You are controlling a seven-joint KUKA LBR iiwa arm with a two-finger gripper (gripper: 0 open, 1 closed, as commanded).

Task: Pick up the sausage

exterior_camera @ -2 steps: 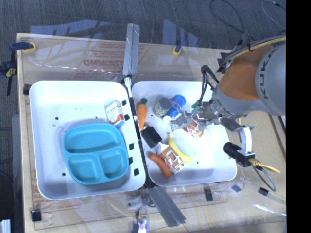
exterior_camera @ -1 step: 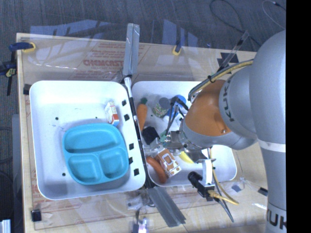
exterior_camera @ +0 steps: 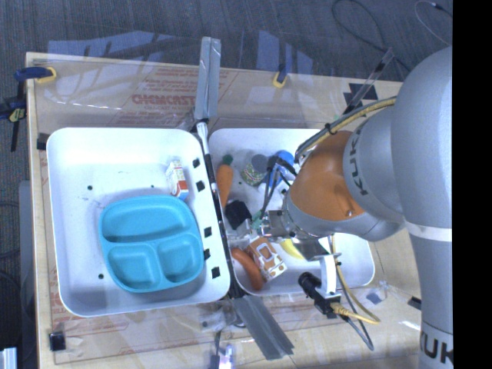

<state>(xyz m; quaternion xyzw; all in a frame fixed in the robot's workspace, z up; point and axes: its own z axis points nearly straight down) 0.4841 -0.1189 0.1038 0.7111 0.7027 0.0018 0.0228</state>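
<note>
The sausage [exterior_camera: 244, 265] is a reddish-brown link lying at the front left corner of the right bin [exterior_camera: 361, 267], close to the divider wall. A tan and white patterned item [exterior_camera: 269, 258] lies against its right side. My gripper [exterior_camera: 260, 223] hangs under the orange wrist band over the middle of the right bin, just behind and slightly right of the sausage. The arm's bulk hides most of the gripper, and I see nothing held in it.
An orange carrot [exterior_camera: 224, 180], a black object [exterior_camera: 237, 211], a small can [exterior_camera: 254, 171], a blue item [exterior_camera: 284, 160] and a yellow piece [exterior_camera: 292, 247] share the right bin. The left bin [exterior_camera: 69, 206] holds a blue divided plate [exterior_camera: 150, 241] and a small carton [exterior_camera: 178, 180].
</note>
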